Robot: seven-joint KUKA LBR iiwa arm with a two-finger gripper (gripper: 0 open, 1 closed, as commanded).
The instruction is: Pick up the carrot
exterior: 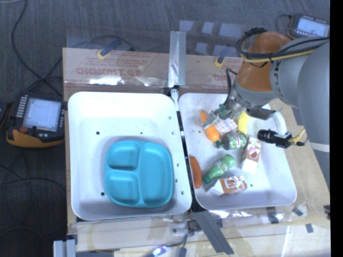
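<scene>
Two white bins sit side by side on a cardboard-topped desk over dark carpet, with a pendant controller on the floor at left. The left bin holds a blue divided plate; the right bin holds the carrot against its near-left wall, beside a green bottle, small cartons and other toy foods. The grey arm reaches in from the right, its hand low over the bin's far side, well apart from the carrot, its grip impossible to tell.
</scene>
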